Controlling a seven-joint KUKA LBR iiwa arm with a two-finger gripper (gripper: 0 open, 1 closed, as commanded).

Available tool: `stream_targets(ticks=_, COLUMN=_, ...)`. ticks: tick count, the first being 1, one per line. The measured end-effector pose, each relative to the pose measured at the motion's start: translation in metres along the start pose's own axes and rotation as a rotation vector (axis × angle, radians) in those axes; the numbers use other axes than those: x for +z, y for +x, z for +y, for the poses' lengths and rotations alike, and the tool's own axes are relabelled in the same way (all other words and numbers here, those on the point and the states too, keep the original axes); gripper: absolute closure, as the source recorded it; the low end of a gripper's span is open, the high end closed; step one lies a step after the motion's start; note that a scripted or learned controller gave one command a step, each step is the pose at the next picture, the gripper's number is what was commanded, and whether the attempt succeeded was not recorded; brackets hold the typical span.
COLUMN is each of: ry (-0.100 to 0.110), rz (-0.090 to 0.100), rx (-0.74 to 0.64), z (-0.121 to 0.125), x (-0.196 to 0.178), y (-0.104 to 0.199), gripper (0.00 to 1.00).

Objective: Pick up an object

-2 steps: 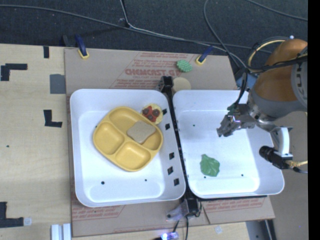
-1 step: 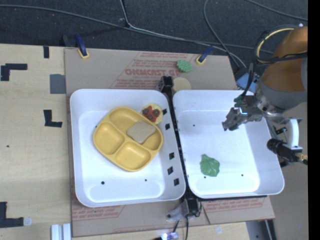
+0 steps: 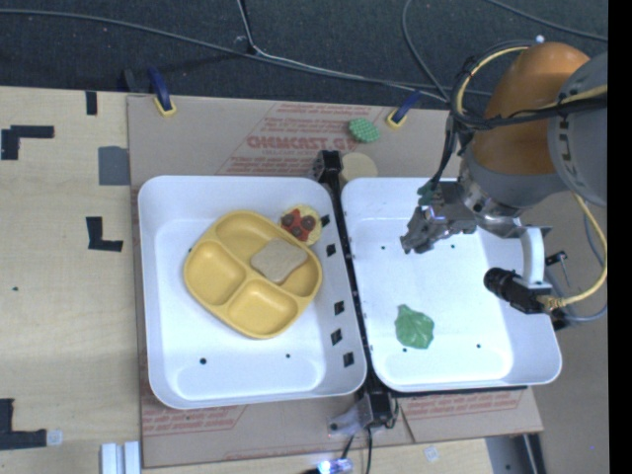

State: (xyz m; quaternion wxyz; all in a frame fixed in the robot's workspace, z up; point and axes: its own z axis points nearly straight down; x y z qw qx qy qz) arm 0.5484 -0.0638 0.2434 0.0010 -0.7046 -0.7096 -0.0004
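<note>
A green leafy lump (image 3: 414,326) lies on the floor of the right bin (image 3: 390,209), toward its front. My gripper (image 3: 420,238) hangs over the middle of that bin, up and slightly right of the green lump and apart from it. Its dark fingers point down and left; I see nothing between them. In the left bin (image 3: 168,294) a yellow divided plate (image 3: 225,275) carries a tan bread slice (image 3: 278,260), and a small red berry cluster (image 3: 300,224) sits at the plate's far right edge.
A green round piece (image 3: 362,129) rests on the cardboard behind the bins. Black clips (image 3: 341,309) run along the divider between the bins. The grey and orange arm (image 3: 528,117) covers the right bin's back right corner, and a black fitting (image 3: 513,288) overhangs its right wall.
</note>
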Motion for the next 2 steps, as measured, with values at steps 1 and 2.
stream_targets(ticks=1, ry=0.001, rz=0.0, rx=0.0, z=-0.004, x=0.013, y=0.062, gripper=1.0)
stream_targets(ticks=2, ry=0.001, rz=0.0, rx=-0.001, z=-0.008, x=0.009, y=0.122, gripper=1.0)
